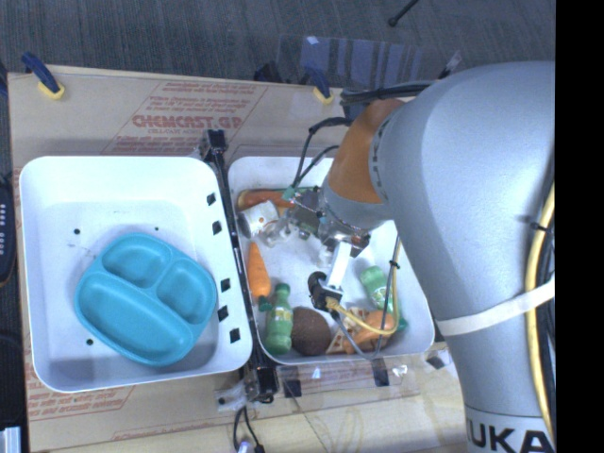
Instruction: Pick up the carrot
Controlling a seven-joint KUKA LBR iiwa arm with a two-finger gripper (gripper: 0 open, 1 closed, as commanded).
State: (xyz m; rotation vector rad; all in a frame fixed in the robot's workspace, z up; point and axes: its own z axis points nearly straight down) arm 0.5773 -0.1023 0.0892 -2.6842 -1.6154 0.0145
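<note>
The carrot (pixel 257 270) is a short orange stick lying along the left wall of the right bin (pixel 415 333), pointing up and down the view. My gripper (pixel 272 223) hangs low in the back left part of that bin, just above and slightly right of the carrot's upper end. The view shows nothing held in it. The grey arm with its orange band (pixel 354 163) comes in from the right and hides much of the bin's right and back.
A green bottle (pixel 278 315) and a brown round object (pixel 307 330) lie at the bin's front, close below the carrot. Another orange-red item (pixel 261 198) sits at the back left, a green item (pixel 376 286) to the right. A blue divided plate (pixel 142 295) lies in the left bin (pixel 42 253).
</note>
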